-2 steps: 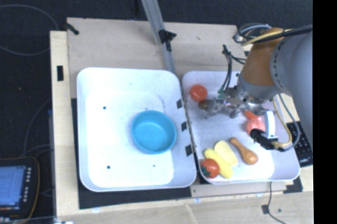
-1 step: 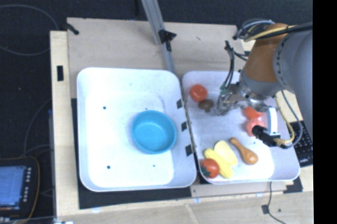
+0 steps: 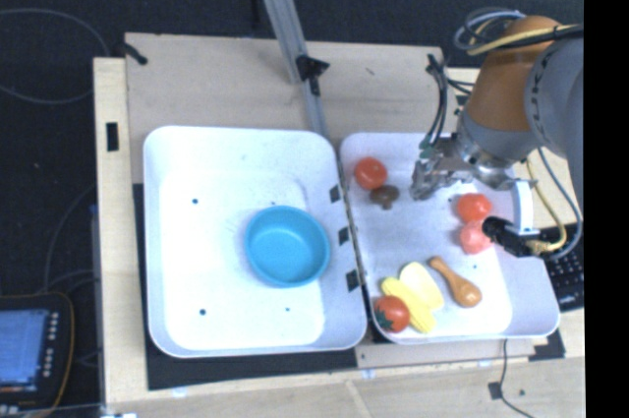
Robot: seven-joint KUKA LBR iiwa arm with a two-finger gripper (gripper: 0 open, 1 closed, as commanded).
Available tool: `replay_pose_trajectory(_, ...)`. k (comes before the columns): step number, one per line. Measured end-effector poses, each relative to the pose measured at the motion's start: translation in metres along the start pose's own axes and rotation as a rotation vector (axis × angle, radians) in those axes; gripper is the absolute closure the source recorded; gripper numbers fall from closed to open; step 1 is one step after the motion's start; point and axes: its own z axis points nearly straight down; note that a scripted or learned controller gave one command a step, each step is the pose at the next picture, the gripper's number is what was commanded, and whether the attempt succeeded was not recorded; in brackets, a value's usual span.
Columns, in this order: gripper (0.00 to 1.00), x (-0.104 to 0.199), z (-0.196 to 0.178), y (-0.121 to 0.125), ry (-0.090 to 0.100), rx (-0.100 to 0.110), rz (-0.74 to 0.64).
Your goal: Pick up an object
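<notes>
My claw [image 3: 425, 182] hangs over the right bin [image 3: 531, 313], near the small brown piece [image 3: 384, 197], because it lies apart. I cannot tell how open it is, and I see nothing in it.

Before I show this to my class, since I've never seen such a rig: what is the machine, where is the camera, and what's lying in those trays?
One camera looks down at a slant on a bench with two white bins. The grey and orange arm reaching in from the right is a robot; its gripper hangs over the right bin. That bin holds toy food: three tomatoes, a pink piece, a small brown piece, a yellow item and a brown drumstick shape. The left bin holds a blue bowl. I see nothing held.
</notes>
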Motion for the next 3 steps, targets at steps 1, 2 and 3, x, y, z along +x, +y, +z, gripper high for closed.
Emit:
replay_pose_trajectory(1, 1.0, -0.001, -0.057, 0.002, -0.001, -0.002, 0.0)
replay_pose_trajectory(2, 1.0, 0.051, -0.065, 0.005, 0.001, 0.0, -0.004)
replay_pose_trajectory(3, 1.0, 0.094, -0.064, 0.022, 0.0, 0.003, -0.004)
